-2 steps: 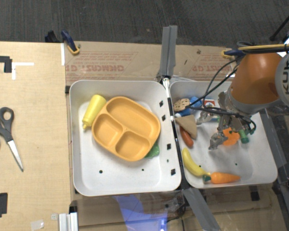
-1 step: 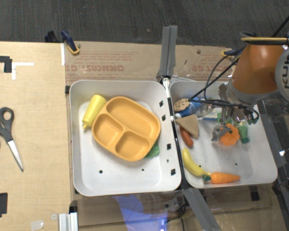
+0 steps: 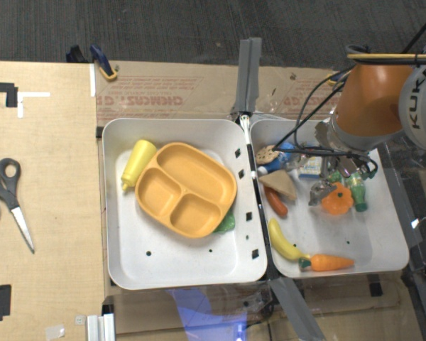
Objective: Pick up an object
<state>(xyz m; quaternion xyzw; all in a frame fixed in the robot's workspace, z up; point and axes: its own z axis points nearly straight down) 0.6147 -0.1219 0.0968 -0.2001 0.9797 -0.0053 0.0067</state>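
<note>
My gripper (image 3: 331,185) is down inside the right bin (image 3: 383,251), right over an orange ball-shaped fruit (image 3: 338,202) and touching or nearly touching its top. A green item (image 3: 359,195) lies against the fruit's right side. Other objects in this bin are a yellow banana (image 3: 284,240), a carrot (image 3: 328,263) at the front, a red sausage (image 3: 277,203), a brown wedge (image 3: 281,183), a blue and white toy (image 3: 273,156) and a small white box (image 3: 309,166). The arm's orange band (image 3: 369,98) hides the bin's back right part.
The left bin (image 3: 128,261) holds a yellow divided plate (image 3: 187,188), a yellow bottle (image 3: 137,163) at its left and a green object (image 3: 226,224) poking out under the plate. Black cables (image 3: 319,98) hang beside the wrist. Scissors (image 3: 11,197) lie on the bench at far left.
</note>
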